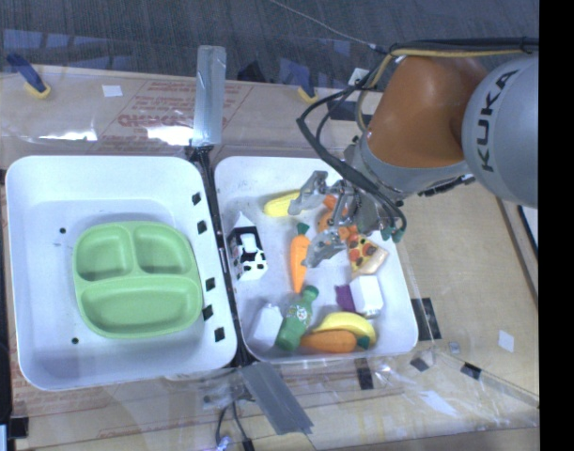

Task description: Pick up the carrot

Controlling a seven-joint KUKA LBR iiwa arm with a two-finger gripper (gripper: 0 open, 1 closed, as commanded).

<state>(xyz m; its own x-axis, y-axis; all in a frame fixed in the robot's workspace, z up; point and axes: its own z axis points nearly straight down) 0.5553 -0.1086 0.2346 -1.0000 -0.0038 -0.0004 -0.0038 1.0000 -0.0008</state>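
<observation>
Right now I am hovering the gripper (pixel 326 222) over the right bin (pixel 404 289), and I judge this to be the approach step, before any grasp. Its fingers (pixel 315 194) are standing apart with nothing between them. The carrot (pixel 297 262) is lying just below and slightly left of the fingertips, lengthwise, green top toward them, apparently not touching. A pizza slice toy (pixel 365 254) is sitting just right of the fingers, a yellow piece (pixel 281 204) just left of them, and a cow toy (pixel 250 256) further left, beyond the carrot. Next, I think, I am needing to shift down-left, straddle the carrot's narrow width, then close.
</observation>
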